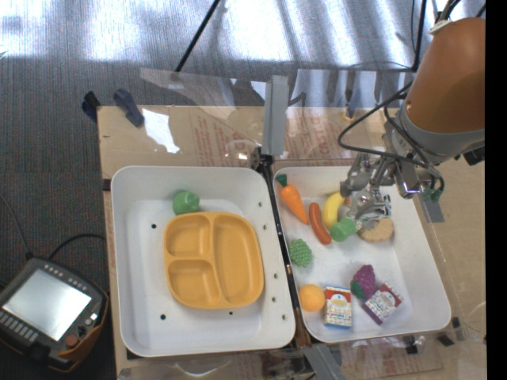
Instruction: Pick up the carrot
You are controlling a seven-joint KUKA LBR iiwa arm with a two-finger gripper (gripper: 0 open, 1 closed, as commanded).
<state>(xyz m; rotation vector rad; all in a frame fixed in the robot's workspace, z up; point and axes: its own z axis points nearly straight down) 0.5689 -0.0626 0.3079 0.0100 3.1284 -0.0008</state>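
the carrot (292, 201) lay in the right bin (432, 287), near its upper left corner, orange body slanting down from a green top, well to the left of the jaws (366, 206). whether the jaws were spread or pressed together could not be told. a sausage (319, 223) lay just beside the carrot, between it and the jaws, with a banana (333, 208) and a green piece (343, 229) closer in, almost under them. a biscuit (376, 229) sat just below the jaws. to do the step well, the arm would probably need to carry the jaws left across the sausage, turn them to straddle the carrot's narrow width, and descend mid-body, clear of the bin wall.
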